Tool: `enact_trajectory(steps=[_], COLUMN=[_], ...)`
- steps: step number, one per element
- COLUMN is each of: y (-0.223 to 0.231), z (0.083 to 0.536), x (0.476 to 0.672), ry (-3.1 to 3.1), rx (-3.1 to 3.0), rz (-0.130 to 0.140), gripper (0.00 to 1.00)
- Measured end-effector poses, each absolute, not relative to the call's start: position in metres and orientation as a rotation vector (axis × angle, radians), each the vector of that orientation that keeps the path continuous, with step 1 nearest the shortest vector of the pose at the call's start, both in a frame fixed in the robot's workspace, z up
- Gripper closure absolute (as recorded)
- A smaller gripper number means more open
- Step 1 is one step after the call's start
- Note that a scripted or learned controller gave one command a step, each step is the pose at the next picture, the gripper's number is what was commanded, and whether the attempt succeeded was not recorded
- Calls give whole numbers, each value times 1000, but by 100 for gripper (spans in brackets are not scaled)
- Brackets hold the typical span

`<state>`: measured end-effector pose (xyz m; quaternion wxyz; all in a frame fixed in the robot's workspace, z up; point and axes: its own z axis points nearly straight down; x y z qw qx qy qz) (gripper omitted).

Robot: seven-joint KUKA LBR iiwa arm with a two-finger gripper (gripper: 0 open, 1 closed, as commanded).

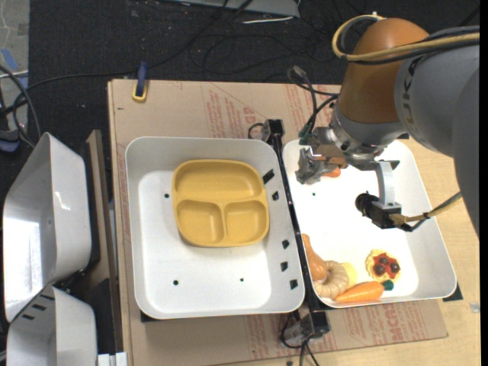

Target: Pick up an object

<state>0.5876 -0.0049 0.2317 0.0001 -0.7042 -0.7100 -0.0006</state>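
A small orange object (331, 171) lies in the right bin (427, 204), near its 11 o'clock corner, touching or just under the gripper (311, 166). Most of it is hidden by the gripper's grey metal parts, so its shape is hard to make out; only a short orange sliver shows. Whether it sits between the fingers or merely beside them cannot be told, nor can the width of the gripper's opening.

The arm (396, 75) comes in from 3 o'clock, its orange band above the wrist bulging over the bin's upper edge, and the wrist points down and toward 9 o'clock at the bin's inner wall. A black block with a cable (379, 207) hangs below the wrist over the bin's middle.

At the right bin's 6 o'clock edge lies a cluster of toy foods: a tan curled piece (329, 274), an orange carrot (360, 291) just beside it, and a small yellow round piece with red and dark spots (382, 265) at about 5 o'clock. Their details are small and blurred.

The left bin (152, 280) holds a yellow divided plate (221, 202), lying flat near its centre. Both bins rest on the brown bench (213, 101); at 9 o'clock, more white bins (46, 212) are cut off by the frame.
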Motion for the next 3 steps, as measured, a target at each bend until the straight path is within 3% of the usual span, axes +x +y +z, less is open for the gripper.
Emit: enact_trajectory(steps=[2,3], y=[89,85], z=[241,241], x=[607,607], ry=[-2231,-2225], rx=[-2212,-2218], rz=[-4,0], gripper=[100,0])
